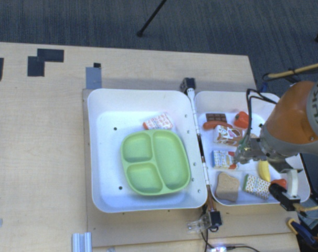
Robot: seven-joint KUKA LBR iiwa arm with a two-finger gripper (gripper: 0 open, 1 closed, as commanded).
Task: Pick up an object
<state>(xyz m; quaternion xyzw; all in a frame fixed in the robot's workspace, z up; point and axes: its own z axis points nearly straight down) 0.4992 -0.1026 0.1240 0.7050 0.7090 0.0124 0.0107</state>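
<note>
My gripper (242, 154) hangs low over the middle of the right bin (300, 193), under the grey wrist and orange band. It is just right of a blue-and-white packet (220, 158) and below a red-and-white snack packet (226, 134). A yellow banana-like piece (263, 170) lies just to its right. A brown bread-like block (228, 187) and a green packet (256, 186) sit nearer the bin's front. A dark chocolate bar (215, 118) and an orange item (242, 119) lie at the back. Nothing visibly hangs from the gripper.
The left bin (104, 140) holds a green divided plate (156, 161) and a red-and-white packet (158, 122) behind it. A ridge (198, 140) separates the two bins. The arm's body covers the right bin's far right side.
</note>
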